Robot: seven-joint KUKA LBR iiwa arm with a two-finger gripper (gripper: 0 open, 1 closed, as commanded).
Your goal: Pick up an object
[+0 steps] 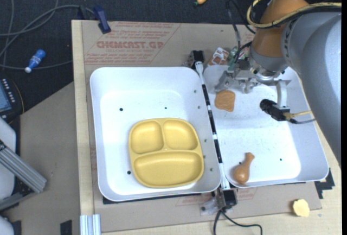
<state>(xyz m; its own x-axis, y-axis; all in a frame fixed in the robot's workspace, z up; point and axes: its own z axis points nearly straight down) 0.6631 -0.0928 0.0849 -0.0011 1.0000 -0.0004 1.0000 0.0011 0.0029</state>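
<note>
A tan, bread-like piece (225, 100) lies in the right bin (282, 166), close to its left wall at the back. A brown toy drumstick (243, 169) rests near that bin's front left corner. My gripper (237, 82) hangs over the back of the right bin, just behind and slightly above the bread-like piece. The orange band and grey arm (303, 27) rise from it to the right. Nothing shows as held by the gripper.
A yellow three-compartment plate (165, 151) sits in the left bin (108, 98). A black fitting with a cable (274, 109) hangs over the right bin beside the gripper. A yellow lump (301, 207) lies on the bench outside the front right corner. Cables and small toys lie on the floor behind.
</note>
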